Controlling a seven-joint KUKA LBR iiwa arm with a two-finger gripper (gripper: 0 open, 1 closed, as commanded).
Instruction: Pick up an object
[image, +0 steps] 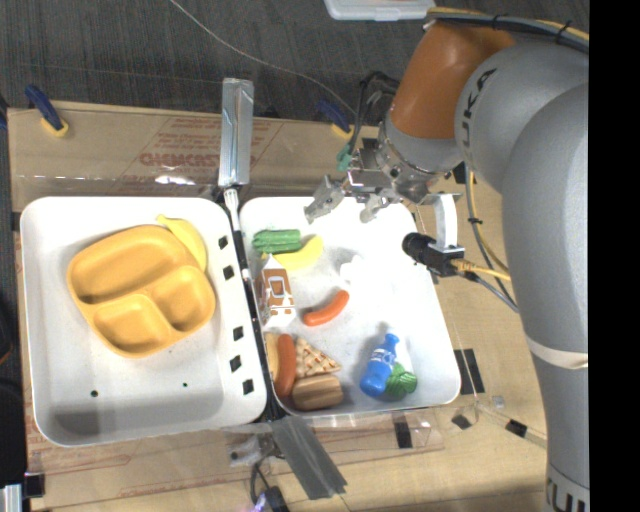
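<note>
Gripper (348, 203) hovers over right bin (440, 330) far rim, jaws apart, empty; likely lining up on green toy (276, 240) nearby.

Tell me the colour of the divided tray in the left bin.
Yellow-orange; the divided plastic tray shows best in the camera view.

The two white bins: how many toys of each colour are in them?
Yellow: 3, divided tray, item behind it, banana
Green: 2
Red-orange sausages: 2
Blue bottle: 1
Brown: 2
Carton: 1
Total: 11
</note>
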